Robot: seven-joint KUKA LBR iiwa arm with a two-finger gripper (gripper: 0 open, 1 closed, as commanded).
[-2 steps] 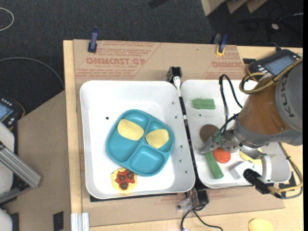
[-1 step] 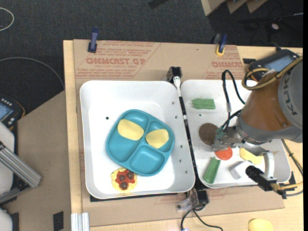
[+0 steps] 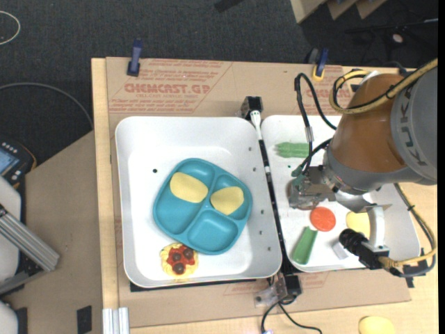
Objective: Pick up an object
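Objects sit in both bins. Left bin [image 3: 132,186]: blue divided plate [image 3: 200,206] at centre, two yellow pieces in its upper compartments; small yellow item with red berries [image 3: 179,258] near front edge. Right bin [image 3: 407,245]: arm [image 3: 379,138] over its centre. Claw [image 3: 304,192] low near the bin's left edge, above an orange disc [image 3: 322,218]; spread and grip unclear. Green stick [image 3: 304,245] by front-left corner, green piece [image 3: 292,149] toward back edge, yellow piece [image 3: 357,221] beside disc.

Two white bins [image 3: 132,186], one blue divided plate [image 3: 201,218], two yellow pieces [image 3: 186,186], two green items [image 3: 304,245], one orange disc [image 3: 322,219]
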